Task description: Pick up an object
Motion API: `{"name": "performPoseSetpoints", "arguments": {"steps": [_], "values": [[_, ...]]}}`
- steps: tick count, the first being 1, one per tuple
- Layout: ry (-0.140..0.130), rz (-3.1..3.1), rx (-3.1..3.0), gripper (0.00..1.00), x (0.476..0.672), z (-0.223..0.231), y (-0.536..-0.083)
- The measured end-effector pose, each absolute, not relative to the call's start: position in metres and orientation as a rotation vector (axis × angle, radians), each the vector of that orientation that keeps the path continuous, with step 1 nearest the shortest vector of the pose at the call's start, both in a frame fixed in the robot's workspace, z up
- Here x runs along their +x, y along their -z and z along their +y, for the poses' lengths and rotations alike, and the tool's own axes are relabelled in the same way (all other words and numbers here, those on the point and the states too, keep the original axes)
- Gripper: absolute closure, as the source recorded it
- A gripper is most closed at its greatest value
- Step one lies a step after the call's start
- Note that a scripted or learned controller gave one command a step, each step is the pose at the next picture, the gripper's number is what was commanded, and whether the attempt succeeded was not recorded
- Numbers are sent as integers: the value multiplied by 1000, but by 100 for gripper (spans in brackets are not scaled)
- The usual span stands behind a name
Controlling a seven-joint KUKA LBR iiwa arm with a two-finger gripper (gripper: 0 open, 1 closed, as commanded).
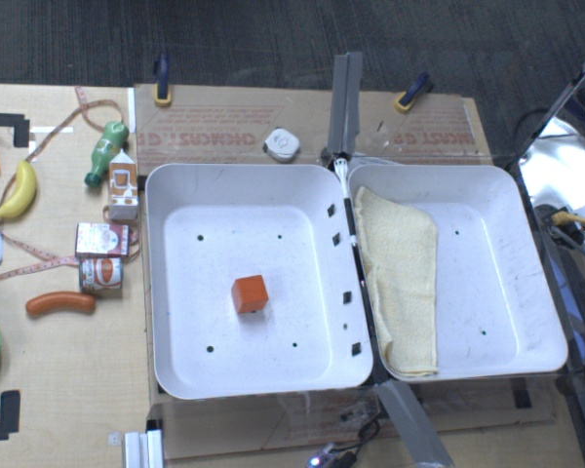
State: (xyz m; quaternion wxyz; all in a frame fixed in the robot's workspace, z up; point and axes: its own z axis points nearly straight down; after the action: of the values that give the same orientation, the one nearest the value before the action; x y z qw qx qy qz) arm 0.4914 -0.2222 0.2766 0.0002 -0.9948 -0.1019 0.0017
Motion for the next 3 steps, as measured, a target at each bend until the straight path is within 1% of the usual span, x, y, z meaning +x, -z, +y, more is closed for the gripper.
{"name": "performPoseSetpoints", "arguments": {"steps": [1,2,3], "values": [[-10,-318,-3124,0,532,-132,-183],[-7,-482,-3103,0,586,-194,-182],[-5,-457,-3108,0,591,-222,-214]]}}
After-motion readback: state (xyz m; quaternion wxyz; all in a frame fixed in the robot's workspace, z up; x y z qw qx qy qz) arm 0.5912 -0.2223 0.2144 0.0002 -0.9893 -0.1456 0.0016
